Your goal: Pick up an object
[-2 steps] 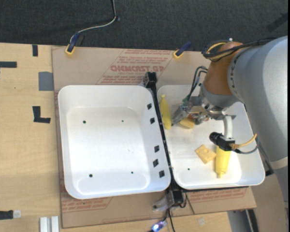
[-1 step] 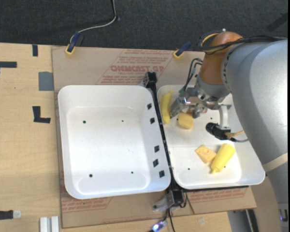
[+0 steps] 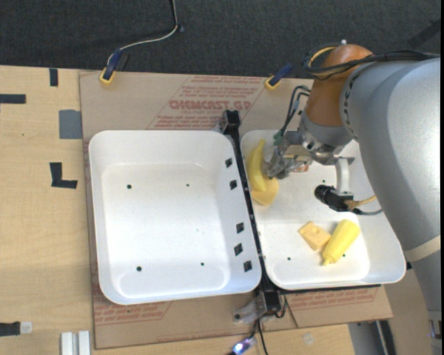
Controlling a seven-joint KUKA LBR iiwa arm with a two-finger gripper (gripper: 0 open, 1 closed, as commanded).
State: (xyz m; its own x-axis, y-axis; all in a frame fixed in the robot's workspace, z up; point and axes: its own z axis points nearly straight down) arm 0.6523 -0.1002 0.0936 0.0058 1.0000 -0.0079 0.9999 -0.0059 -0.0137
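The banana (image 3: pixel 260 177) I'm after lies in the right bin (image 3: pixel 381 272), hard against its left wall, curved, with its fatter end toward the near side. It looks like a toy fruit: I judge it light, fairly stiff, and smooth-skinned, so likely to slip or roll if pinched off-centre. The middle of its curve, squeezed across the narrow width, seems the best place to take hold; the wall beside it leaves little room on that flank.

My claw (image 3: pixel 280 163) sits right at the banana's far right side, touching or just above it. I cannot tell how the claw is set, and I see nothing clearly gripped.

Nearer in the same bin lie a yellow corn-like piece (image 3: pixel 340 242) and a pale cheese wedge (image 3: pixel 314 235), just beside each other, well apart from the banana. The left bin (image 3: pixel 107 198) sits alongside on the tabletop (image 3: pixel 29 235).
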